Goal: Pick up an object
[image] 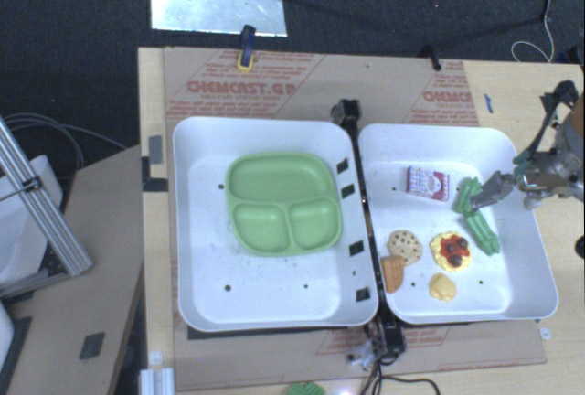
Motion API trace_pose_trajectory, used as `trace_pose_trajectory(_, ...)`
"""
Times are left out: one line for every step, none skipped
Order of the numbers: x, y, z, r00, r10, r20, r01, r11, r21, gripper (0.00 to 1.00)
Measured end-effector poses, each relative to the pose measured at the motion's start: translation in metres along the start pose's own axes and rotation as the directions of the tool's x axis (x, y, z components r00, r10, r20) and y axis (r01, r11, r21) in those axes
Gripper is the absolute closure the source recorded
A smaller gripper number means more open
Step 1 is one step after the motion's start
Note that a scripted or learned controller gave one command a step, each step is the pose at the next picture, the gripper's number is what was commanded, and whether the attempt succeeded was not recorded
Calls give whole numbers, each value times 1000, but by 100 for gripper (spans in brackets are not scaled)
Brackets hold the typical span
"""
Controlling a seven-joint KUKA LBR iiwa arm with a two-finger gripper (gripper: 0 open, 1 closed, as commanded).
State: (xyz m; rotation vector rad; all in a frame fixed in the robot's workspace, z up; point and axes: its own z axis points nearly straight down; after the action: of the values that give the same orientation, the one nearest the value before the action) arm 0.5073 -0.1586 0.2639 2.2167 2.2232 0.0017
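Note:
The right bin holds several small toy foods. A red and white carton lies near its middle. A green bean-like piece lies to the right of the carton. Nearer the front are a speckled cookie, a yellow tart with red topping, an orange piece and a small yellow piece. My gripper reaches in over the bin's right side. It sits just above and to the right of the green piece's upper end, and I cannot tell whether it touches the piece.
The left bin holds a green divided plate. Black clips run along the seam between the two bins. A metal frame stands off the bench to the left.

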Motion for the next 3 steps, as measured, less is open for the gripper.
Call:
trace_pose_trajectory(-21,40,119,1000,2,-1,-2,1000,8,0)
trace_pose_trajectory(-49,37,182,1000,5,-1,-5,1000,2,0)
trace_pose_trajectory(-48,39,168,1000,2,1,-2,1000,-3,100)
